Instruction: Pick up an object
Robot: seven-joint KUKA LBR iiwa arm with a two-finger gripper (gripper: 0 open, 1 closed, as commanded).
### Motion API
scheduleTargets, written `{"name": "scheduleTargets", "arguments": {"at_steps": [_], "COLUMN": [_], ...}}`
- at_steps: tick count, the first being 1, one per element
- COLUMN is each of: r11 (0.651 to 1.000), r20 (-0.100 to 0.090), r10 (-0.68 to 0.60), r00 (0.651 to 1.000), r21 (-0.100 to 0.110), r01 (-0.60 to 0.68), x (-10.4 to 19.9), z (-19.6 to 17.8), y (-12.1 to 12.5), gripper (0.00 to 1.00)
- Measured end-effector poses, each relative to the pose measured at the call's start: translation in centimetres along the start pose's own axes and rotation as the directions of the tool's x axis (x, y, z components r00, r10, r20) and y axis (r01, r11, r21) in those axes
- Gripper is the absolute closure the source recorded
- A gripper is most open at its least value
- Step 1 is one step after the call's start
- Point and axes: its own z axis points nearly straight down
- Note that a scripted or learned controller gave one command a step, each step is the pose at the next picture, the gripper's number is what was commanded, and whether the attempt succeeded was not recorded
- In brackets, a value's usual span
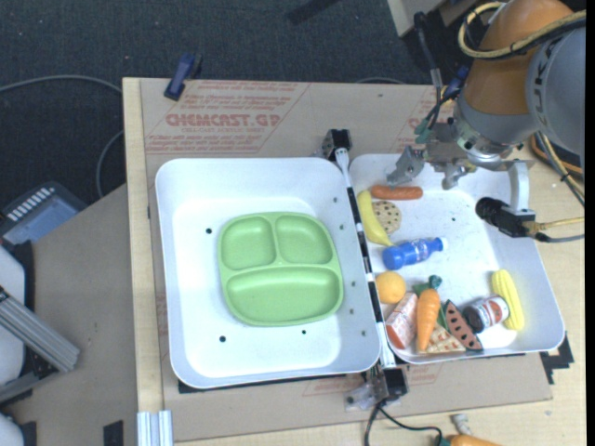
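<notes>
Two fingers of the gripper (pixel 427 167) stand apart with nothing between them, hanging over the upper edge of the right bin (pixel 539 277), in the upper right of the frame. You have several candidates below it, so choose by access, not by nearness alone.

Nearest is the toy hot dog (pixel 397 192), lying just below and left of the fingertips, with bare bin floor on its right and upper sides. Your cleanest try is probably there: close across its narrow width, coming straight down so the left finger does not catch the divider between the bins. The banana (pixel 371 219) and the cookie (pixel 390 216) touch each other just below it, so keep clear of them.

Further down, the blue bottle (pixel 413 252) lies on its side and would likely roll. At the lower end, the orange (pixel 391 287), carrot (pixel 427 316), watermelon slice (pixel 462 323) and corn cob (pixel 508 297) sit crowded together, a poor place to fit fingers. The green divided plate (pixel 279 269) lies in the left bin (pixel 186 277), well away.
</notes>
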Motion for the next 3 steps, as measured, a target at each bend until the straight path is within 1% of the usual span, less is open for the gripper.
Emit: {"name": "scheduleTargets", "arguments": {"at_steps": [1, 2, 3], "r11": [1.0, 1.0, 1.0], "r20": [0.001, 0.0, 0.001], "r10": [0.002, 0.002, 0.002], "r00": [1.0, 1.0, 1.0], "r21": [-0.002, 0.001, -0.003], "r01": [-0.002, -0.002, -0.002], "x": [-2.9, -1.3, -1.3], "z": [9.7, 10.0, 8.9], "y": [-6.5, -12.1, -12.0], "gripper": [0.0, 0.0, 1.0]}}
